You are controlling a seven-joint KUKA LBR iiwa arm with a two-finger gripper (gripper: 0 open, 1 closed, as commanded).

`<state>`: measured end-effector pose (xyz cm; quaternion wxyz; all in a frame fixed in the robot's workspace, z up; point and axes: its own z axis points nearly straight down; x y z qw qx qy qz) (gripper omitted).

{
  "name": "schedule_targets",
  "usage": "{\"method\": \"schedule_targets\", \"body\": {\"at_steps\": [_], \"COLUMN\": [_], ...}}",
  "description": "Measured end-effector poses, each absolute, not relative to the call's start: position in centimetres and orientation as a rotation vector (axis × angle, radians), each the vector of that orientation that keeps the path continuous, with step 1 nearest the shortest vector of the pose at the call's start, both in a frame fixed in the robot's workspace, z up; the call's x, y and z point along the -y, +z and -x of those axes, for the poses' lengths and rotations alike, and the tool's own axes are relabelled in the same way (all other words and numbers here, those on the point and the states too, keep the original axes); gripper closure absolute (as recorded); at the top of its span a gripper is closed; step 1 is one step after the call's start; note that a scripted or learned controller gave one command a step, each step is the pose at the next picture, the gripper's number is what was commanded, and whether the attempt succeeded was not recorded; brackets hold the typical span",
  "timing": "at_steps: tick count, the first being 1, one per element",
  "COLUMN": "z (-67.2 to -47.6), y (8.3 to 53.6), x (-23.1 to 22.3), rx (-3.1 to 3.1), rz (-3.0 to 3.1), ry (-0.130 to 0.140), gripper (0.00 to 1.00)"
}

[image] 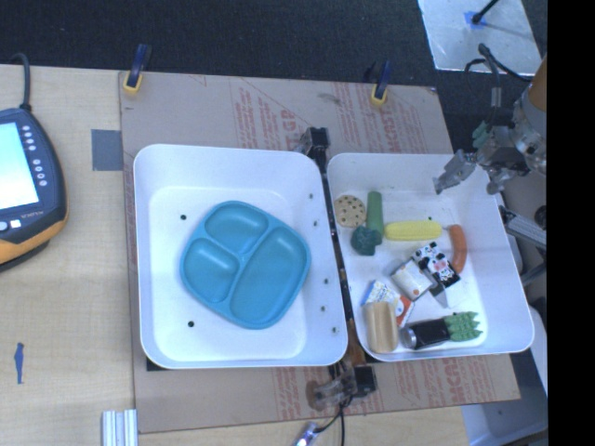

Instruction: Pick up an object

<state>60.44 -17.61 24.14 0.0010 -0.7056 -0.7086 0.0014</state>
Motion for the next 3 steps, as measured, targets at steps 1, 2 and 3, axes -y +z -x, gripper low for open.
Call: {"method": "schedule_targets", "body": {"at_steps": [1, 2, 3], "z": [-57.7, -58.7, -64.5], "y": [17.3, 9.1, 9.2], "x": [21.3, 21.1, 16.9], "rx": [2.225, 2.226, 2.226], "rz": [2.214, 2.211, 2.214], "ry": [0.008, 0.007, 0.002], "gripper": [0.00, 0.00, 0.00]}}
